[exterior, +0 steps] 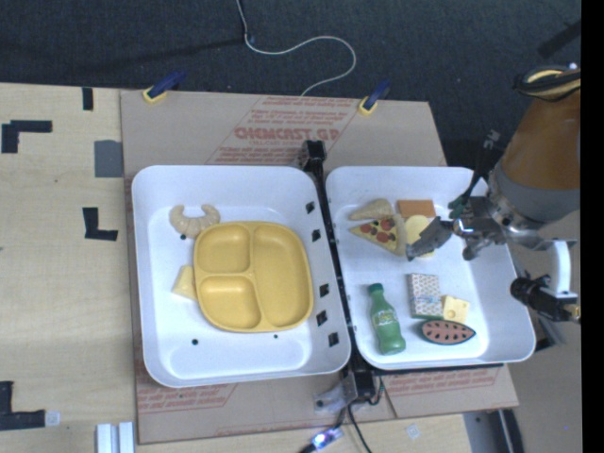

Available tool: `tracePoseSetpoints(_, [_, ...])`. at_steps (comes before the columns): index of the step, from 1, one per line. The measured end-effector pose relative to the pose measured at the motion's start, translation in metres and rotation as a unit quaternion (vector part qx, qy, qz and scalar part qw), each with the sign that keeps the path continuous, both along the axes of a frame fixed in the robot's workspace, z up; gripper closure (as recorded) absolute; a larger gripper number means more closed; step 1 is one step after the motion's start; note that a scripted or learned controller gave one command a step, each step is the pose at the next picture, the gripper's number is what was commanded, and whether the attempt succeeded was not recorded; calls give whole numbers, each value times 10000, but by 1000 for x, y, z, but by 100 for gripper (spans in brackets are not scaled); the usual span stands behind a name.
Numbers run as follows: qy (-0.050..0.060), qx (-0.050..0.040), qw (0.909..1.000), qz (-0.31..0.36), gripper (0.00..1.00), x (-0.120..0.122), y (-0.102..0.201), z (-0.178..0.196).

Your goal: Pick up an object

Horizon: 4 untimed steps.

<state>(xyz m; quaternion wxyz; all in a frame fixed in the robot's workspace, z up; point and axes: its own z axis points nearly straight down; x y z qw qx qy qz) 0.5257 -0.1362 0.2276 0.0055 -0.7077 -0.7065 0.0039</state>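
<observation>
My gripper (425, 240) hangs low over the upper middle of the right bin (505, 343), reaching in from the right. Its tip is over or just beside a small yellow piece (414, 225), with an orange block (415, 209) right behind it. To their left lie a pizza slice (378, 231) and a beige bread piece (372, 209). Nearer the front of this bin are a green bottle (385, 319), a checkered cracker (425, 293), a yellow cheese cube (457, 308) and a watermelon slice (446, 332). I see nothing held.
The left bin (156, 347) holds a yellow divided plate (253, 275), a croissant (193, 219) and a pale yellow wedge (184, 281). A black divider rail (326, 253) runs between the bins. A white cable (302, 50) lies behind them.
</observation>
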Motion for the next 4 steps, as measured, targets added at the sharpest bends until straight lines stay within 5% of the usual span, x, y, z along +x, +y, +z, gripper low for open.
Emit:
tracePoseSetpoints(1, [-56,-8,10000,15,0,2,0,6])
tracePoseSetpoints(4, [-82,-37,10000,10,0,-2,8,-138])
